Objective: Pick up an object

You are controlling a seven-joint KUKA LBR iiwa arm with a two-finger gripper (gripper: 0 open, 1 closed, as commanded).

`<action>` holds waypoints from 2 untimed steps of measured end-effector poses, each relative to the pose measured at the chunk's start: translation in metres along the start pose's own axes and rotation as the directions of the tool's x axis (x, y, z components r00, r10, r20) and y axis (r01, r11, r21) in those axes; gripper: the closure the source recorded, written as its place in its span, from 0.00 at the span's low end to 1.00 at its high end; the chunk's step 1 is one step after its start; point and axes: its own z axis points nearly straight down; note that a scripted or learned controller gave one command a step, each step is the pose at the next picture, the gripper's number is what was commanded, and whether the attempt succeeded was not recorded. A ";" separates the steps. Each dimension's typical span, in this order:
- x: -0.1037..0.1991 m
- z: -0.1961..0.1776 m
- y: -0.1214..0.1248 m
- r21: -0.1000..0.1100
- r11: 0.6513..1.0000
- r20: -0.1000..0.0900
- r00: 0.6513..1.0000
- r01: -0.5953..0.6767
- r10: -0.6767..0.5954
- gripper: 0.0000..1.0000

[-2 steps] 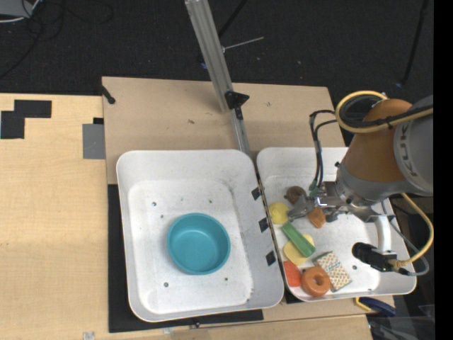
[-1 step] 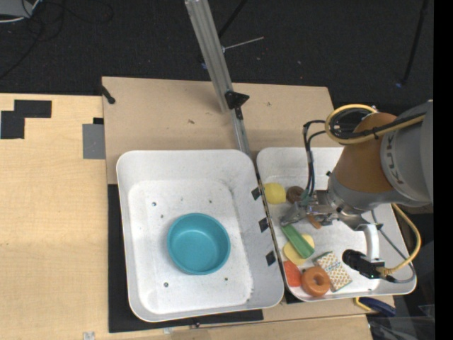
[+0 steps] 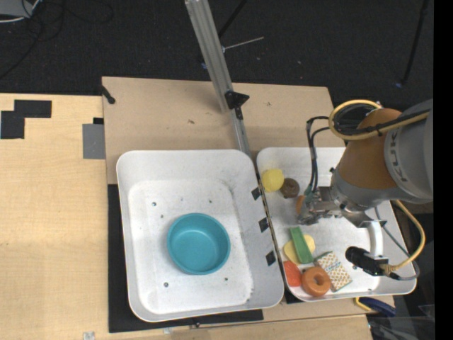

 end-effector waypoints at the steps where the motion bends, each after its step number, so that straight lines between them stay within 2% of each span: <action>1: 0.001 -0.063 0.001 0.005 1.000 -0.004 1.000 0.003 -0.003 1.00; 2: 0.003 -0.116 0.012 0.006 1.000 -0.004 1.000 0.003 -0.003 1.00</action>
